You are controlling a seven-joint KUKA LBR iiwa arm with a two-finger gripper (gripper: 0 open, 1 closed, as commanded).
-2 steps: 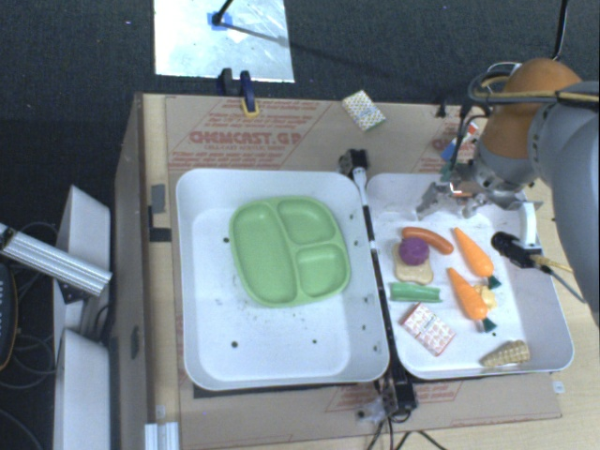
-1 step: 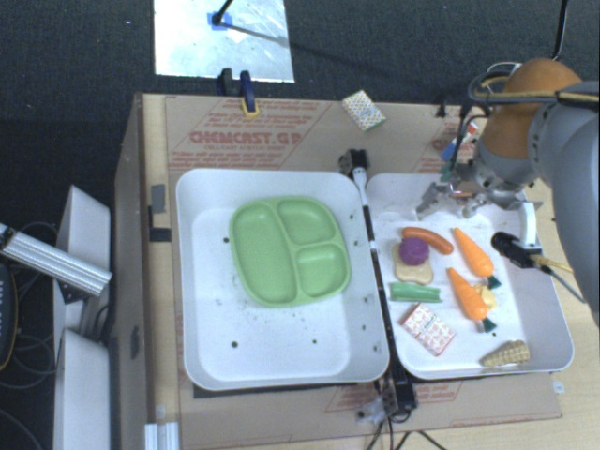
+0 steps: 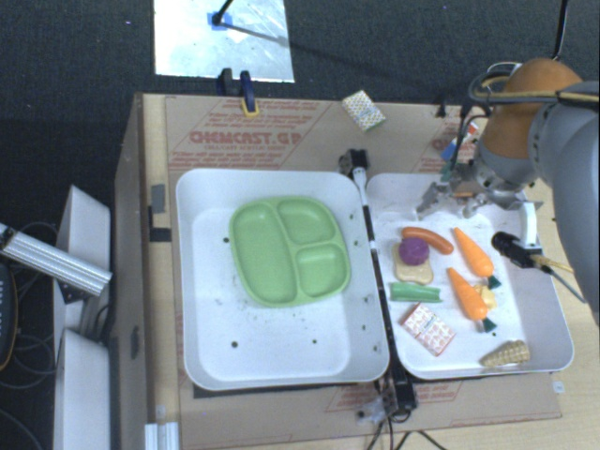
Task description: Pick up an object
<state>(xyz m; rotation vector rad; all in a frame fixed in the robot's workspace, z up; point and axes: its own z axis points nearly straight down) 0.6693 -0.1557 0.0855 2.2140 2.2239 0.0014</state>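
My gripper (image 3: 453, 202) hangs over the back of the right bin (image 3: 553, 331), open, with nothing between its fingers. Just in front of it lie a red sausage (image 3: 427, 239) and an orange carrot (image 3: 473, 252). A purple piece (image 3: 413, 249) rests on a bread slice (image 3: 413, 272). Nearer the front are a green bean pod (image 3: 414, 292), a second carrot (image 3: 467, 293), a pink checkered packet (image 3: 428, 329) and a waffle cone (image 3: 506, 352).
The left bin (image 3: 211, 345) holds a green divided plate (image 3: 289, 251). A small patterned block (image 3: 363, 110) lies on the cardboard behind the bins. The arm's grey and orange body (image 3: 544, 111) stands over the right bin's back right corner.
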